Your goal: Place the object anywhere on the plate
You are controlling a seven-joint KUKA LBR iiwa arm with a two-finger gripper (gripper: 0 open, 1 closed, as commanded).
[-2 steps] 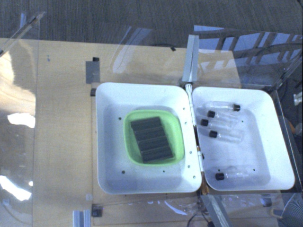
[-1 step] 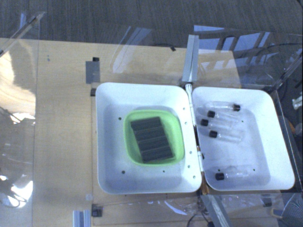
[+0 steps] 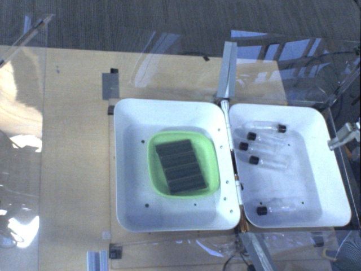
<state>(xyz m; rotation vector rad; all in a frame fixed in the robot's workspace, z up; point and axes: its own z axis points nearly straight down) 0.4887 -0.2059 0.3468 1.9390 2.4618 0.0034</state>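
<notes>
Dark ridged block [image 3: 180,166] already lies on the green plate [image 3: 156,151]; task looks done. Jaws' state: cannot tell.

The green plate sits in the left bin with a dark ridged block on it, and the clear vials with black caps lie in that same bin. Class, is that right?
Not quite. The camera view shows the clear vials in the right bin. The green plate does sit in the left bin with the dark ridged block on it.
</notes>
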